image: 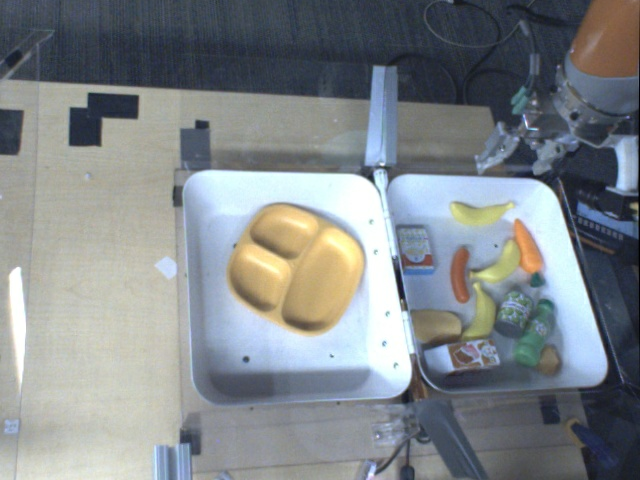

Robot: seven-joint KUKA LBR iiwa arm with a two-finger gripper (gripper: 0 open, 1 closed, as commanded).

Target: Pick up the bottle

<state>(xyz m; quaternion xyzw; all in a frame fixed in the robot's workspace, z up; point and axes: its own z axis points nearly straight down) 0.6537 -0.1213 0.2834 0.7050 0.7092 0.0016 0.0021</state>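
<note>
The green bottle (pixel 535 334) is lying in the right bin (pixel 575 228), down in its near right corner, tilted with its cap pointing up toward the far side. It is sitting in a crowd. A round green-labelled can (pixel 516 309) is pressing against its left side, and a pale round piece (pixel 550 363) is touching its lower end. Just left of the can a banana (pixel 484 311) is curving down the bin, with a second banana (pixel 500 262) above it and a third (pixel 480 211) lying near the far wall. An orange carrot (pixel 528 246) is resting along the right side above the bottle, a red sausage (pixel 459 273) is lying mid-bin, and a small carton (pixel 416 249) is standing by the divider. A brown bread roll (pixel 437 325) and a flat red-and-white packet (pixel 471 355) are filling the near left corner.

The claw (pixel 522 148) is hanging over the counter (pixel 100 298) just beyond the far edge of the right bin, well apart from the bottle, with its fingers (pixel 496 154) spread wide and nothing between them. The orange band of the arm (pixel 608 28) is showing above it.

In the left bin (pixel 200 348) a large yellow lumpy bread-like form (pixel 296 267) is sitting alone near the middle.
</note>
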